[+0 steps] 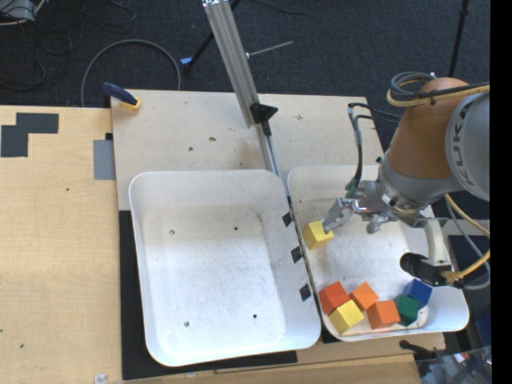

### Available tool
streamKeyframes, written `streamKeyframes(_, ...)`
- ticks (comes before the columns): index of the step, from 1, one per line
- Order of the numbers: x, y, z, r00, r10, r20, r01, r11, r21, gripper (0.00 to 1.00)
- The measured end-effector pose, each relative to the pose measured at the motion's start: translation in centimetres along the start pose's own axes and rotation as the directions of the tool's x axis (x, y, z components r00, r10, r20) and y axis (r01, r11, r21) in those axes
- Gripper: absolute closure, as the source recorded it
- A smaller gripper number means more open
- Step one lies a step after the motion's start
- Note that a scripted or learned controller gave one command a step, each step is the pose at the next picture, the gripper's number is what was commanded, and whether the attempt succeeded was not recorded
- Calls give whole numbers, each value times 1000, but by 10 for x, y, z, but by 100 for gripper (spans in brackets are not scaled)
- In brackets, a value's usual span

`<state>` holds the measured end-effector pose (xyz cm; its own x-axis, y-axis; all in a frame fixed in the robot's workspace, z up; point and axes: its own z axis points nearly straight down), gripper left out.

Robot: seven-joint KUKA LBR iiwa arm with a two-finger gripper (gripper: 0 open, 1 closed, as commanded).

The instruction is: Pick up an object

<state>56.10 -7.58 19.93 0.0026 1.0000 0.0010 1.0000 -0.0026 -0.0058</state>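
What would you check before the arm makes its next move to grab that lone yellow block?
1. Yellow block lies apart from the other blocks: ok.
2. Gripper is near the block, just to its upper right: ok.
3. Block sits between the fingers: cannot tell.
4. Block is close to the right bin left wall, little room on that side: not ok.
5. Block cluster lies away from the gripper: ok.

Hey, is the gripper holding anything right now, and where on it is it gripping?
It cannot be told. The gripper sits right beside the lone yellow cube in the right bin, touching or nearly so; the cube is not visibly between its fingers.
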Motion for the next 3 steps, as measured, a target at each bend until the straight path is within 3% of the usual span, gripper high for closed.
streamKeyframes(1, -35, 52, -47, 1000, -4, 4, 4, 1000, -12, 0)
streamKeyframes(2, -32, 50, -54, 1000, -11, 2, 11, 1000, -3, 100)
streamKeyframes(3, -11, -17, 14, 1000, 0, -2, 0, 1000, 8, 100)
